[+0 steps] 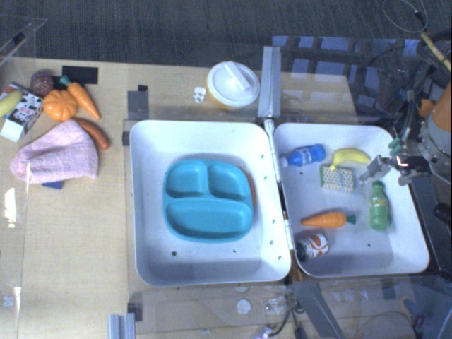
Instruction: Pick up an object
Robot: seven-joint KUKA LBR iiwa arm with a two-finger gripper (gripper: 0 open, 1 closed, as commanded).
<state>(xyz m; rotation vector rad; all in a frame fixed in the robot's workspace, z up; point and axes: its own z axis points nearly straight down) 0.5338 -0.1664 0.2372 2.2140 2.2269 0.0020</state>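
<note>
1. A pale wooden bench point(70, 260) is sitting in front of dark carpet, bearing two shallow white bins side by side.
2. The left bin point(145, 189) is holding a blue divided tray point(208, 200), lying flat near the bin's middle.
3. The right bin point(409, 253) is holding the loose items. A blue bottle point(305, 155) is lying at about 10 o'clock in the bin, its long axis running roughly 9-to-3 with its white cap pointing toward 9.
4. A yellow banana point(351, 156) is lying just beside the bottle at 12 o'clock, curving left to right.
5. A small patterned sponge block point(337, 179) is resting just below the banana, near the bin's centre.
6. A green bottle point(379, 206) is lying at about 3 o'clock, its long axis running 12-to-6, cap end pointing toward 12.
7. A toy carrot point(326, 220) is lying toward 6 o'clock, its long axis running 9-to-3, its green top pointing toward 3.
8. A red-and-white can point(315, 245) is sitting at about 7 o'clock, near the bin's corner.
9. The gripper point(381, 167) is hanging over the bin's 2 o'clock area, just above the green bottle's cap end; whether its jaws are parted I cannot tell, and nothing is visibly caught in it.
10. Outside the bins, a white lid point(234, 83) is sitting at 12 o'clock, and a pink cloth point(56, 154) with toy vegetables point(70, 103) is lying at 9 o'clock.
</note>
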